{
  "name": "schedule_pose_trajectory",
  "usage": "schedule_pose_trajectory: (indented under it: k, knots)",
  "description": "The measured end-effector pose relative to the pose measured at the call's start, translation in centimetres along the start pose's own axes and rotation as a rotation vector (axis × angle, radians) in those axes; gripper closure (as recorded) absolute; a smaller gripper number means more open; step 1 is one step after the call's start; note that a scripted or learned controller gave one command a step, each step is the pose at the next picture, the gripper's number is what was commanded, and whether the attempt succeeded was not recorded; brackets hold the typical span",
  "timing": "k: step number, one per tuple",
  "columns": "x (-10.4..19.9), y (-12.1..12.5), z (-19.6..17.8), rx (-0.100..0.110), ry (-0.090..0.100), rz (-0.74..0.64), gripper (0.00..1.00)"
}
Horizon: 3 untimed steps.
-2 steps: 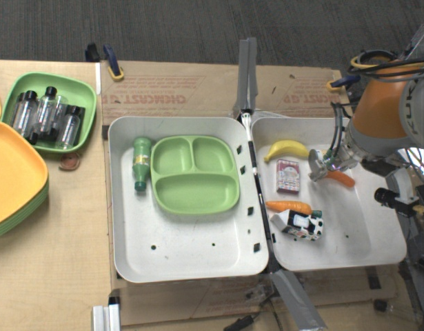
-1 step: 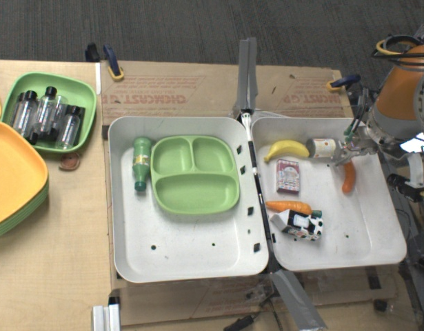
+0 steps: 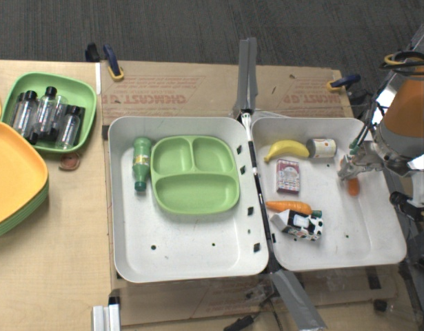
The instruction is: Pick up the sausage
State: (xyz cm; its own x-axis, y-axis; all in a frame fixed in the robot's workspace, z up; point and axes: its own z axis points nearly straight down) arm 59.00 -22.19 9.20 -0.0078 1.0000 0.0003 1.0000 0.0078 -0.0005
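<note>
Orange-red and small, the sausage [image 3: 353, 186] lies on the floor of the right bin [image 3: 377, 254], over towards its far right side, well apart from the banana [image 3: 286, 149], the little can [image 3: 322, 147] and the card box [image 3: 288, 176]. The gripper [image 3: 349, 169] sits directly over it, right at its upper end, with the grey-and-orange arm [image 3: 405, 116] reaching in from the right. How wide the gripper stands, and whether it has anything in it, I cannot tell from this angle: metal and sausage run together in a blur.

So, the risks! First one: the sausage is short and rounded, and the tool looks lined up on its tip rather than its middle. Close there and it could squirt out sideways and skid across the slick white plastic. Second: a grip that catches just the end may lift, then let the sausage swing down and drop as the arm rises. Third: come down too hard and the tool meets the bin floor, pinning or rolling the sausage instead of taking it.

There's a lookalike too: the carrot [image 3: 289, 206] in mid-bin, beside the black-and-white toy [image 3: 305, 225], is much the same colour, but it lies well clear of the gripper, so a mix-up seems unlikely from here. The bin's right wall is near, and a nudged sausage could end up against it, awkward to reach
</note>
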Motion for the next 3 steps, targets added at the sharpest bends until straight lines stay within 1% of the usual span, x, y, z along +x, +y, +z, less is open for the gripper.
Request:
schedule_pose_trajectory:
  k: [1,2,3]
  knots:
    - [0.0,-4.7,0.0,0.0,0.0,-0.115,1.0]
    - [-0.1,-4.7,-0.9,-0.001,0.0,-0.112,1.0]
    - [0.0,7.0,-11.7,-0.002,-0.003,-0.173,1.0]
